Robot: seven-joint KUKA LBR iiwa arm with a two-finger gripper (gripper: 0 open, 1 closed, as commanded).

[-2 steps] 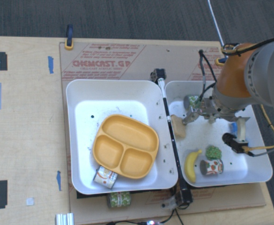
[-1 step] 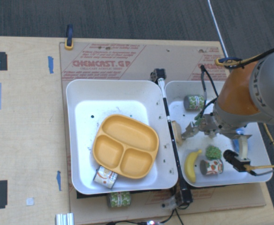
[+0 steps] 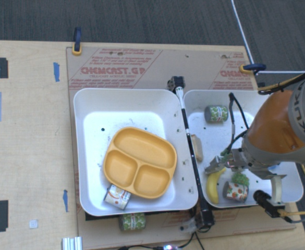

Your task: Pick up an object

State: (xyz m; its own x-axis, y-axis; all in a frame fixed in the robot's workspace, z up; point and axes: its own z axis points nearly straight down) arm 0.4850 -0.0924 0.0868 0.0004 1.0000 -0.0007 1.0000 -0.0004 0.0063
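- Camera view showed the hand (image 3: 226, 163) low in the right bin (image 3: 296, 191), at the end of the grey arm with its orange band (image 3: 273, 123) reaching in from the right.
- Whether the hand was open or closed could not be told; the wrist and cabling covered most of it, and nothing could be seen held in it.
- It hung directly above a cluster of things at the bin's near side: a banana (image 3: 212, 186) lying lengthwise just left of a small can with a fruit label (image 3: 235, 191), and a green leafy piece (image 3: 240, 179) touching the can's top.
- My judgement is that the step in hand was the approach or descent onto a target, most likely the banana or the can, with no pick yet made.
- The next move would call for settling on one item of that tight cluster and closing cleanly around it without nudging its neighbours, then lifting straight up.
- Farther off in the same bin lay a green-labelled can (image 3: 216, 113) near the far wall and a pale oblong piece (image 3: 196, 147) by the dividing wall.
- The left bin (image 3: 84, 139) held a yellow divided plate (image 3: 140, 162) with a small carton (image 3: 117, 197) tucked at its near corner.
- Another green can (image 3: 133, 222) lay on the tabletop (image 3: 27, 155) just outside that bin.
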